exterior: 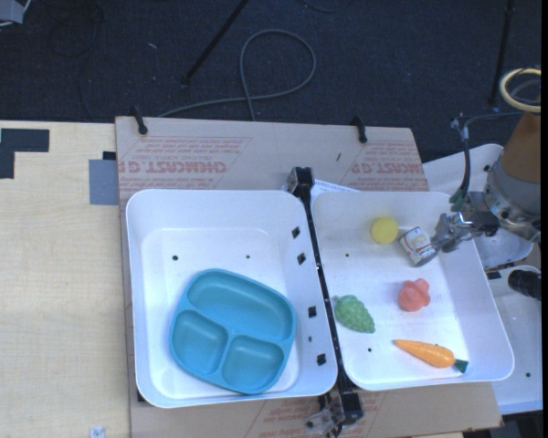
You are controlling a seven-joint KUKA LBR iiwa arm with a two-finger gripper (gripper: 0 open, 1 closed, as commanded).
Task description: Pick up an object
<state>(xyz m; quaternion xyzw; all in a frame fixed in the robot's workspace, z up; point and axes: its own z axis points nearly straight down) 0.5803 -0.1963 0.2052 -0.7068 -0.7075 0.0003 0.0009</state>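
Two-finger gripper (420, 245) low in right white bin (493, 336); grip state: cannot tell. Round yellow plastic ball (384, 230) just beside; risk: it rolls off if nudged.

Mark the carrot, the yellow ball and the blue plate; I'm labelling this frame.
carrot (424, 352), camera view, middle of its orange body.
yellow ball (384, 230), camera view, centre of the ball.
blue plate (194, 292), camera view, its upper left rim.
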